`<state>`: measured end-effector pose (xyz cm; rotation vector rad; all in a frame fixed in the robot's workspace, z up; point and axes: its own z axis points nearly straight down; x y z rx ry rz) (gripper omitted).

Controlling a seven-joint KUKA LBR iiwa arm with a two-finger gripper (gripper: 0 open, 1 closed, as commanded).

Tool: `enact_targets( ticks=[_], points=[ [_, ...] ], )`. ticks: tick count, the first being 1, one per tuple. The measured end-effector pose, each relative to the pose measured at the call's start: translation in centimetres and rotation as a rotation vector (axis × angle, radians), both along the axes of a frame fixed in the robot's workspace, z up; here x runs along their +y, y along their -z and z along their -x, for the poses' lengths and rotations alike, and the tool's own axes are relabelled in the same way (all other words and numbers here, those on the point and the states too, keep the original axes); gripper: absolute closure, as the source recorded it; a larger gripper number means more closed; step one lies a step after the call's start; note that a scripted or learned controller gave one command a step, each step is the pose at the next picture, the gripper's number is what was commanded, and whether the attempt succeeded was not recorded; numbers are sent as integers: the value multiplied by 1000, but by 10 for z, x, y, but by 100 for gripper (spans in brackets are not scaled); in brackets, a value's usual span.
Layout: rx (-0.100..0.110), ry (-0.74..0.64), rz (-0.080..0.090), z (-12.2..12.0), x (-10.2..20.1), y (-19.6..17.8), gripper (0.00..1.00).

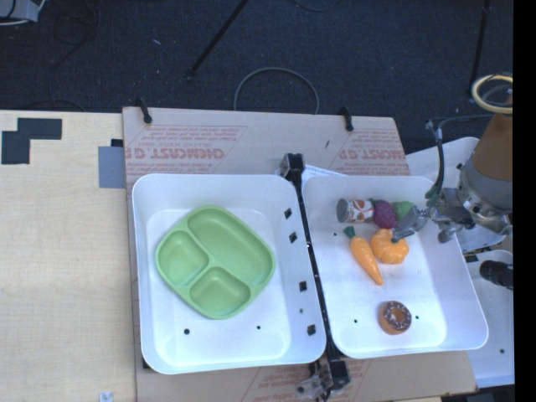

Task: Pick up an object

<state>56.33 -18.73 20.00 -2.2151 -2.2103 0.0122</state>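
Counting what lies on the bench gives two shallow white bins side by side: the left bin and the right bin. One green divided plate with three compartments lies in the left bin, turned at a slant. Five small toys sit in the right bin. One toy can with a red and white label lies on its side near the far wall, and one purple toy vegetable touches it. Just beyond that is a small green toy, partly hidden. One orange toy carrot lies slantwise toward the middle, with one orange pumpkin-like toy just beside it. One chocolate doughnut with sprinkles lies apart from the rest, near the front wall.

Reaching in from the right, the gripper hangs low over the cluster, its tip above the pumpkin-like toy's upper edge. Whether it is clenched or released, I cannot tell.
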Motion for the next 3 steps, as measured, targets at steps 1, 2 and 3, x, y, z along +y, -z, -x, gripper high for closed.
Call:
enact_targets(
  ticks=[1,2,3],
  points=[
    [-13,-2,3,-3,0,-7,0],
    [-8,-2,1,-2,8,39,0],
    [-7,-2,1,7,5,86,0]
  ],
)
